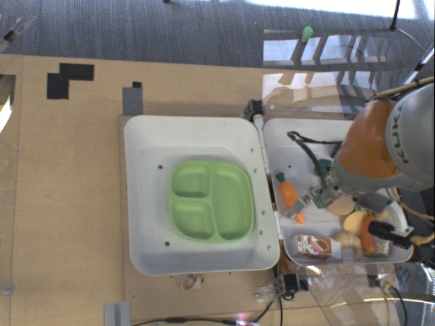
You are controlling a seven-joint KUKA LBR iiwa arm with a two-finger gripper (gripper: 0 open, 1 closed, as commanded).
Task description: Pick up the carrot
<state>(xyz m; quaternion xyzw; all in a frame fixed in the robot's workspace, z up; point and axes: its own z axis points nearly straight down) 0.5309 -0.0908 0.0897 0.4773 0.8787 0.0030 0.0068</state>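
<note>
Carrot (288, 194) lies at right bin's (293, 131) left wall, beside the gripper (319, 197) — fingers' state cannot be told. Risk: wall blocks a finger, so carrot may slip away.

Orange carrot (289, 194) with green top, pale green divided plate (211, 200), white bins (136, 182), grey-and-orange arm (380, 148).

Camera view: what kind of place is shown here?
Probably a robot test lab: a wooden bench bears two white bins, a green plate and toy food such as a carrot, under a grey arm.
</note>
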